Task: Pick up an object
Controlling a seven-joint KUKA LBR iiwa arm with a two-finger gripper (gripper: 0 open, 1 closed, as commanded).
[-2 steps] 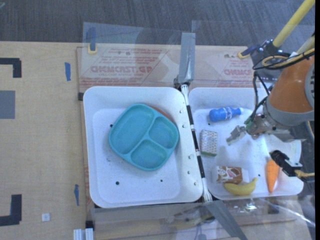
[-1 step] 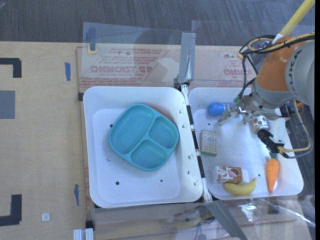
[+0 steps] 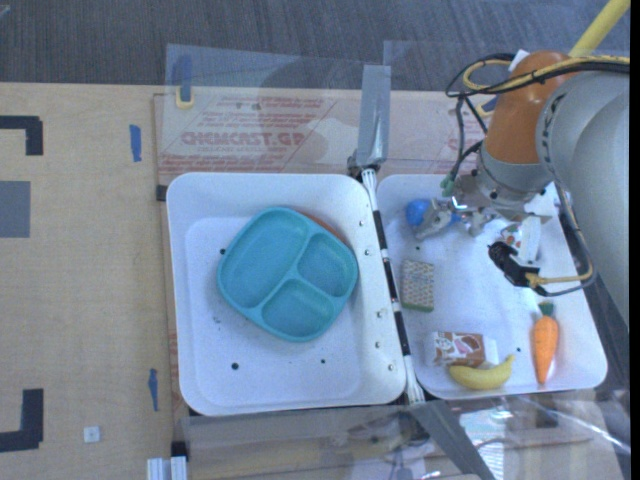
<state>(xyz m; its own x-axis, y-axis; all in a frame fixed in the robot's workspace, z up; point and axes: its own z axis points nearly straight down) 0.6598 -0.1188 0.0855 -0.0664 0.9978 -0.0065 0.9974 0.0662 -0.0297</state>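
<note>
Tool [image 3: 437, 218] low in right bin [image 3: 590, 368], far-left corner, tip just beside small blue object [image 3: 417, 211]; open or closed, impossible to tell. Elsewhere in that bin: speckled sponge-like pad [image 3: 418, 284] near left wall, small printed packet [image 3: 459, 347] touching banana [image 3: 482, 372] at near edge, carrot [image 3: 543, 343] upright at right. Left bin [image 3: 190, 268]: teal divided plate [image 3: 288, 273], orange rim peeking from under it. Both bins side by side on wooden desk [image 3: 80, 268].

open floor mid right bin [image 3: 590, 368], sponge [image 3: 418, 284] left, carrot [image 3: 543, 345], banana [image 3: 482, 372], packet [image 3: 460, 347] crowding near edge
</note>
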